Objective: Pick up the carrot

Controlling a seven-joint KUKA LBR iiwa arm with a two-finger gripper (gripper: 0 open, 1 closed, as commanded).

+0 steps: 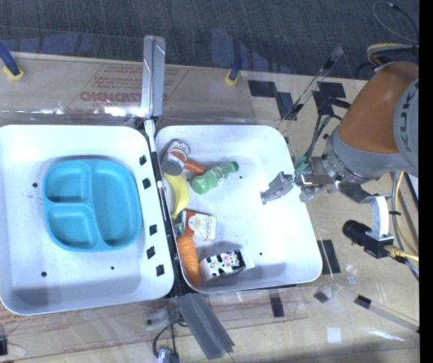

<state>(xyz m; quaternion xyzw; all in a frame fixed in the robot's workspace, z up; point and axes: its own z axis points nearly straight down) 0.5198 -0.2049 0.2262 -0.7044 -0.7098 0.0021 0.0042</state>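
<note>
So from the overhead camera, the carrot (188, 258) is lying in the right bin (276, 240), down by its lower left wall, just beside a small printed box (224, 262) and below a banana (177, 191). The end effector (276, 187) hovers over the bin's right side, well apart from the carrot, holding nothing; can't tell how its grip is set.

carrot (188, 257) in right bin (292, 225), beside banana (177, 193)

Counts beside the blue tray

Two white bins (20, 293); one blue divided tray (91, 203). Right of the tray: one carrot (188, 257), one banana (177, 191), one green bottle (214, 177), one can (177, 154), two small packets (201, 225).
</note>
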